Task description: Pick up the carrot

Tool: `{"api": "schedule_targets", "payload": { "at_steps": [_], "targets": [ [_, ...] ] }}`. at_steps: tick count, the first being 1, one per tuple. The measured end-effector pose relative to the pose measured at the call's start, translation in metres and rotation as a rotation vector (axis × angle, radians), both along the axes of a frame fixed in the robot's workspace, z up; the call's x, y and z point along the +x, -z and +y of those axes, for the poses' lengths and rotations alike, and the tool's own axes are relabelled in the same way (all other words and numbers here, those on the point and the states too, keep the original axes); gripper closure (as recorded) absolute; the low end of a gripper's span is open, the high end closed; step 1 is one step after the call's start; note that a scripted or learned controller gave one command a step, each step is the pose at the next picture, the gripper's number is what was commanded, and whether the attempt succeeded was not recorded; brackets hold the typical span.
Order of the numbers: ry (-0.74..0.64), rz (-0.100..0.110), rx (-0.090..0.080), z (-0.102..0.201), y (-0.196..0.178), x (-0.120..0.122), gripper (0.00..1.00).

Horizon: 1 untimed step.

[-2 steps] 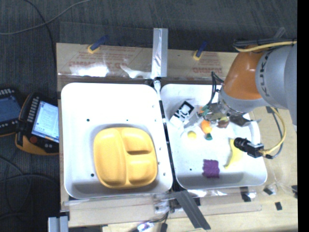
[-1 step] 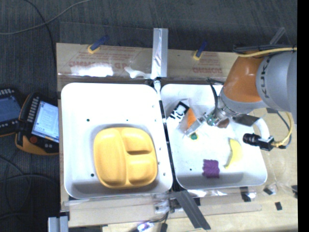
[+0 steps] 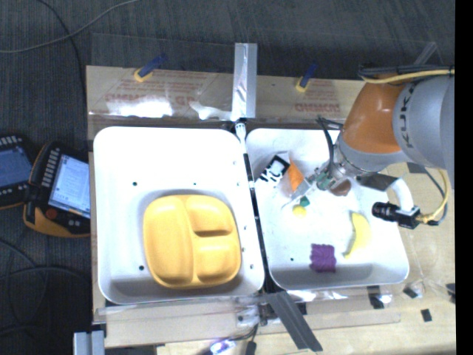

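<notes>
Orange-banded arm (image 3: 384, 124) enters from the right, nearest the lens, over the right bin (image 3: 384, 272). Gripper (image 3: 319, 180) hangs low just beside the carrot (image 3: 295, 175), which lies near the bin's left wall, next to a black-and-white card (image 3: 272, 170). Whether the tool is open or closed cannot be told at this size. Banana (image 3: 358, 234) and purple block (image 3: 323, 257) lie apart toward the front; a yellow tray (image 3: 192, 239) sits in the left bin (image 3: 118, 168). Risk: the carrot's taper and closeness to the card may let it slip aside or drag the card up with it.
</notes>
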State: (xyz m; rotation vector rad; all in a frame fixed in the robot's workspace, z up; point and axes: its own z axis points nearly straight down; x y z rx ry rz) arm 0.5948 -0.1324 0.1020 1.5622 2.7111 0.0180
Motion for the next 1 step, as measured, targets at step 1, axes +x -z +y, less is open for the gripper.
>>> {"api": "schedule_targets", "payload": {
  "at_steps": [1],
  "targets": [
    [0.368, 0.019, -0.001, 0.0707, -0.0809, -0.0098, 1.00]
  ]
}}
